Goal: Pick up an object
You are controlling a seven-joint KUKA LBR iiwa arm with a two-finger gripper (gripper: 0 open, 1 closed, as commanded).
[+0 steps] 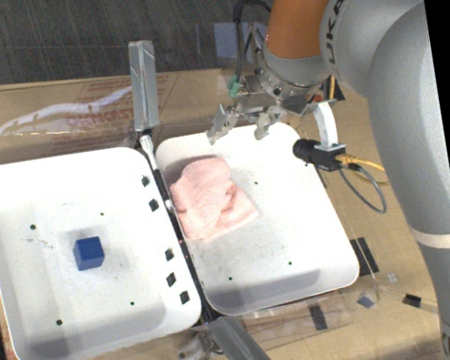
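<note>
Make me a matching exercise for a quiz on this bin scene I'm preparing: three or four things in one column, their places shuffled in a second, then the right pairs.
Things:
1. blue cube
2. pink cloth
3. gripper
4. grey bar

Places:
A. above the far rim of the right-hand bin
B. on the cardboard behind the gap between the two bins
C. on the floor of the left-hand bin
D. in the right-hand bin, near its left wall

Pairs: 1-C, 2-D, 3-A, 4-B
</note>
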